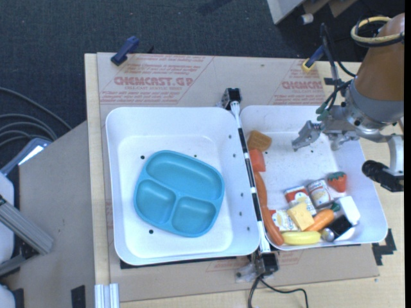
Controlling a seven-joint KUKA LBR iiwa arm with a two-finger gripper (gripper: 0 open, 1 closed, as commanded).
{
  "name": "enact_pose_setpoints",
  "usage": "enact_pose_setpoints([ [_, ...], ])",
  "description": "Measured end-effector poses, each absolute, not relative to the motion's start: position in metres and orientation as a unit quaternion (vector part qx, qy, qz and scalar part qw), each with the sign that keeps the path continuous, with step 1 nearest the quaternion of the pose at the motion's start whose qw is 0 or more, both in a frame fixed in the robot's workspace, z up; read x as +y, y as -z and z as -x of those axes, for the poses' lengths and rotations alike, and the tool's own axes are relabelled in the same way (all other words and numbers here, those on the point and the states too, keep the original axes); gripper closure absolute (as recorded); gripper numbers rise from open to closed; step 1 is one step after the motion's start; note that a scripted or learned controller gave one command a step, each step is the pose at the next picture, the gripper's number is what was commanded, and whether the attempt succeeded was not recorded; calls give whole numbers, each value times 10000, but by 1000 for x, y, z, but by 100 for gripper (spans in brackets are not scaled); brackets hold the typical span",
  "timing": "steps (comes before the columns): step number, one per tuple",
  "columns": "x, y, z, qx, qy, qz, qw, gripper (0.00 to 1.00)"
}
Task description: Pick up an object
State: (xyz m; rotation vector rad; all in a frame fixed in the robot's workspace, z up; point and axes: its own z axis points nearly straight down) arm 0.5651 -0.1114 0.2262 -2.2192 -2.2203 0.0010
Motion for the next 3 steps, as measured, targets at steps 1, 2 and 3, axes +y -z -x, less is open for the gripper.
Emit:
enact_pose_setpoints([
  [1, -104, -84, -557, -7068, 0, 7074, 3, 0],
  [2, -104, -94, -557, -7068, 2, 7075, -1, 100],
  [3, -108, -85, -630, -7073, 0, 7069, -1, 100],
])
